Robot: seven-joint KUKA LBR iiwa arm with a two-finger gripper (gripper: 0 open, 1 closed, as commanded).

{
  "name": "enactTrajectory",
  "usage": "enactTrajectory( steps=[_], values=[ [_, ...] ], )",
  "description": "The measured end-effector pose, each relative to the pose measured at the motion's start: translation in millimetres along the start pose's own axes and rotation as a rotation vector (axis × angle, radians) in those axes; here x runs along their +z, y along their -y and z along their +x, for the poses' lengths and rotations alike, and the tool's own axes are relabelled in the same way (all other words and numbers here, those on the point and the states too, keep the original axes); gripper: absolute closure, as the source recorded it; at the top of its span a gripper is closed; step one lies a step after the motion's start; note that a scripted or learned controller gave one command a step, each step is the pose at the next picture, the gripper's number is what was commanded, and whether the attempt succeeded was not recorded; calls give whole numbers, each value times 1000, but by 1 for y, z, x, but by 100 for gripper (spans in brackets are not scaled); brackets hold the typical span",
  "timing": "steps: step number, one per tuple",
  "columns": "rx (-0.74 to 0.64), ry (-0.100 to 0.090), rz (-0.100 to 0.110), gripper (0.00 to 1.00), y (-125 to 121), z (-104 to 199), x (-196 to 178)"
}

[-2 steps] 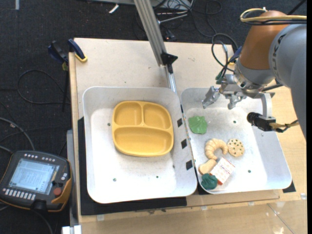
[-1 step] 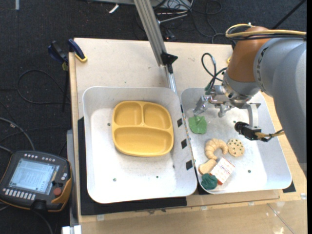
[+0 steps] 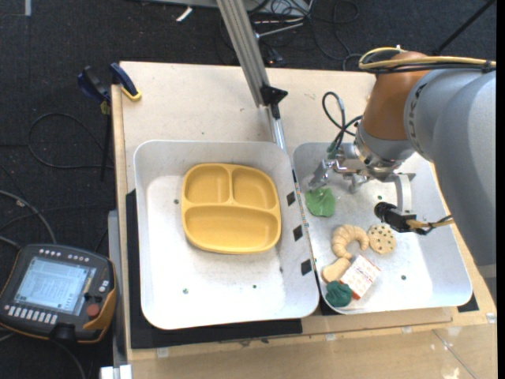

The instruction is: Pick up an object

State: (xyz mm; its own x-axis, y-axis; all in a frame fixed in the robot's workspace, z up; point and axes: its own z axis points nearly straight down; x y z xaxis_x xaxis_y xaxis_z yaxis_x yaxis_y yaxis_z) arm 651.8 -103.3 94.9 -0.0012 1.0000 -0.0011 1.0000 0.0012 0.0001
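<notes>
Gripper [image 3: 325,174] low over the flat green leaf-shaped toy [image 3: 320,203] in the right white bin [image 3: 442,287]. Nothing lifted yet. Jaw state: cannot tell.

Toys crowd the right bin [image 3: 442,290]; yellow tray [image 3: 231,208] fills the left bin's middle.

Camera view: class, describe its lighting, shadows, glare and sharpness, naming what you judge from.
Camera view: even overhead light, soft shadows only; the arm casts a faint one on the right bin. Mild glare whitens the left bin around the yellow tray. Focus is fair, yet the green piece, the cookie and the gripper look slightly soft.
</notes>
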Motion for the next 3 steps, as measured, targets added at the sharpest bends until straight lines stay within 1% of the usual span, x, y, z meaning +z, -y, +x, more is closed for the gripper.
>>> enactTrajectory(
  steps=[1,2,3],
  values=[
    [0,0,-3,100,-1,0,-12],
    [-1,-1,-6,100,-2,5,-56],
    [0,0,-7,100,-2,0,-119]
  ],
)
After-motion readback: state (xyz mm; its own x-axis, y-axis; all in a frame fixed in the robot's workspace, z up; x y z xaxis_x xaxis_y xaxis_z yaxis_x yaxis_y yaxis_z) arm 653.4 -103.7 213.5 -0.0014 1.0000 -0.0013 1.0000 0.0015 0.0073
